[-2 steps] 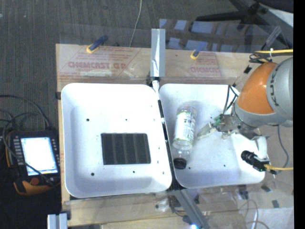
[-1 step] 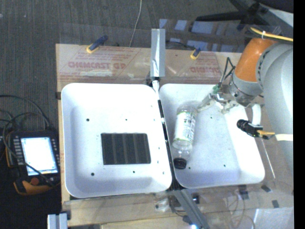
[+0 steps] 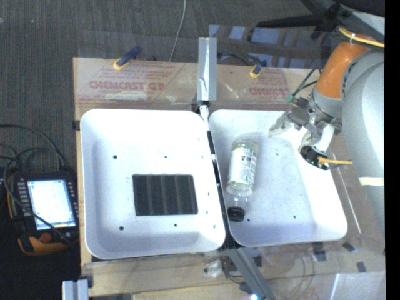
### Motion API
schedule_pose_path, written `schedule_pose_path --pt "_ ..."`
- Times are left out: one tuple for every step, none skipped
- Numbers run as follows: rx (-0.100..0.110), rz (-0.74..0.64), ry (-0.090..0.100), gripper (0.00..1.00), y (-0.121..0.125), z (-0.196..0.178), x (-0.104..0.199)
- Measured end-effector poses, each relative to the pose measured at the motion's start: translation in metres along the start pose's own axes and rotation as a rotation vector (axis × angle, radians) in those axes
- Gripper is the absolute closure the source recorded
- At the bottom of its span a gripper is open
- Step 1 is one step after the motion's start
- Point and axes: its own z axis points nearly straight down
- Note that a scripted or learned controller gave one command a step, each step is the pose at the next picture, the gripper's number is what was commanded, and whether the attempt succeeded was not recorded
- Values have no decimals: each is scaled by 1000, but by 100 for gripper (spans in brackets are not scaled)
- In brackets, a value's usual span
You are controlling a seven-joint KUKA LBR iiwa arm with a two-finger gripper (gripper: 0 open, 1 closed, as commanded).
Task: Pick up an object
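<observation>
Take the clear plastic bottle as your landmark. It lies on its side in the right-hand white bin, in that bin's left half, close to the divider where the two bins meet. Its long axis runs nearly up and down the view, tilted a little, with the dark cap at the lower end, toward the bin's near wall, and the base pointing toward the far wall.

The gripper sits up and to the right of the bottle, over the far right part of the same bin, well apart from it and holding nothing. You cannot tell from this angle how wide the jaws stand; the wrist hardware hides them.

So the coming move, as you should judge it, runs down and to the left from the jaws, and they should close across the bottle's short width, at right angles to that long axis.

The bottle is transparent, smooth and round-bodied with a pale printed label, so expect it to roll or slip. The bin floor is glossy white plastic. Left of the bottle, the other bin carries a dark ribbed rectangular mat.
</observation>
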Motion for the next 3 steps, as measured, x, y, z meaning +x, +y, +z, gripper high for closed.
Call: schedule_pose_path --pt "-3 33 -10 0 -59 -96 -24" --pt "-2 53 -10 0 -33 -72 47" --pt "0 51 -18 100 -33 -79 46"
